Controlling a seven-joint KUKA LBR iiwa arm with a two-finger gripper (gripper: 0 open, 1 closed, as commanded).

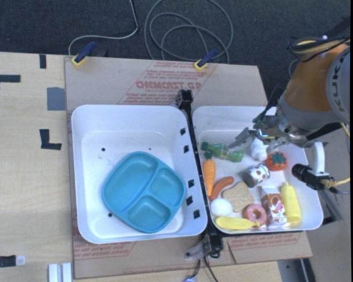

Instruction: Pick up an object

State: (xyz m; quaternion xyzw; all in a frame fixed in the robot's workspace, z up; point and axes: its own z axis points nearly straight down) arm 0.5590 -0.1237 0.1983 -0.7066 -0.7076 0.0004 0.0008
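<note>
Seen from above, two white bins sit side by side on a tabletop (23,157): the left bin (85,128) holds a blue divided plate (143,191), the right bin (223,117) a heap of toy food (253,201). The grey arm's tool (247,137) hangs low over that heap, fingers spread and grasping nothing, so by my reading no object is lifted yet and closing and raising remain.

A single fixed camera looks down at a slant from above the desk (23,157), far enough back to take in both white bins (82,128) side by side, with the arm (317,93) entering from the view's right side.
</note>
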